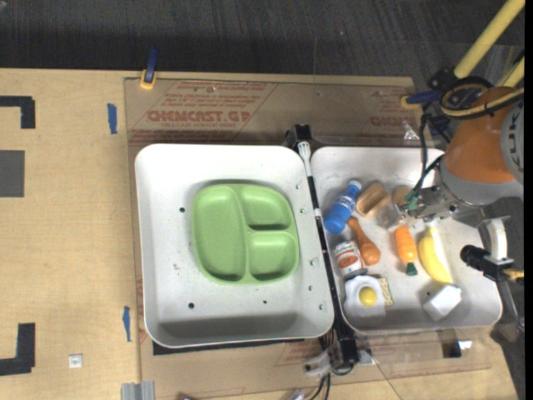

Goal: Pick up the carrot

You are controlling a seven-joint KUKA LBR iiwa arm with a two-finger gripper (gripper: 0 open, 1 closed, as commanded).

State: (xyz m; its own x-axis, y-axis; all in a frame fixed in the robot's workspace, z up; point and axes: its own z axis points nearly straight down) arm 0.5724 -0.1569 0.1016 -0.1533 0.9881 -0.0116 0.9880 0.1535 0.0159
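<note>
Carrot [405, 245]: in the right bin [398, 305], right of centre, lying flat, long axis running roughly toward the near edge, dark green stub at the near end.

Judged to be a light, rigid plastic toy; smooth and tapered, so likely to slip or roll out of a pinch. Best taken across the thick orange middle, closing across the short axis, not at the thin green stub.

Gripper [414, 206]: low over the bin, just beyond the carrot's far end, very near it or touching. Open or closed: cannot tell, since the tip is dark and blurred against the clutter. Nothing seen held.

Neighbours:
- banana [433, 257] just beside the carrot on the arm's side, nearly parallel, apparently touching; little room for a closing pinch on that flank.
- reddish-orange bottle [365, 242] on the other side, near but apart; similar colour, risk of confusion.
- bread roll [372, 197] and blue bottle [340, 210] further off, toward the far left of the bin.
- small can [349, 258], yellow-and-white item [365, 293], white block [441, 300] toward the near edge, clear of the grasp.

Left bin [154, 223]: green divided plate [246, 231], well apart, no hindrance.

Main risk, as judged: catching the banana along with the carrot, or nudging the carrot sideways.
</note>
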